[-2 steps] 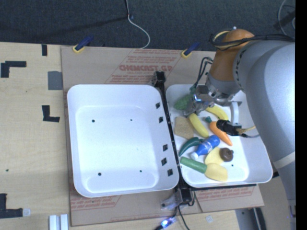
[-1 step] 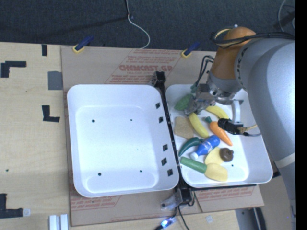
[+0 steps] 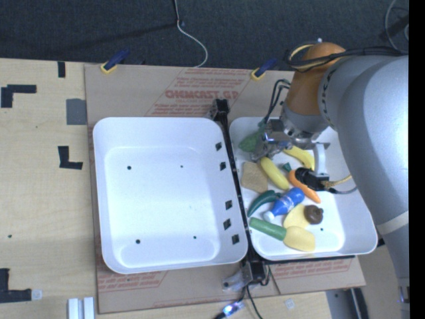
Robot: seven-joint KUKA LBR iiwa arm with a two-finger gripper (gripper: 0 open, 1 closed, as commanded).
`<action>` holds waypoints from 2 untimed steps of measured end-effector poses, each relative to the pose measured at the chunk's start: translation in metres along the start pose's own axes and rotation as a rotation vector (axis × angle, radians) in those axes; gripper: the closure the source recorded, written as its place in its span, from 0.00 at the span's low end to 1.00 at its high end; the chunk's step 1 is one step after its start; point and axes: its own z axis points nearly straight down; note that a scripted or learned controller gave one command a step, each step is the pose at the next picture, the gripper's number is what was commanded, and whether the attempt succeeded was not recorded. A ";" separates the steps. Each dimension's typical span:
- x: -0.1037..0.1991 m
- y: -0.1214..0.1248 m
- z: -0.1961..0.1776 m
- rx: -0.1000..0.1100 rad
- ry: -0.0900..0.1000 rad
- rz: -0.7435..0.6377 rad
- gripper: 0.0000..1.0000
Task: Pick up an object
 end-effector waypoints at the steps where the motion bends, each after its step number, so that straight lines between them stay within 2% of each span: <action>1: 0.000 0.002 0.001 0.006 0.002 0.000 1.00; 2: -0.004 0.005 0.002 0.017 0.011 -0.002 1.00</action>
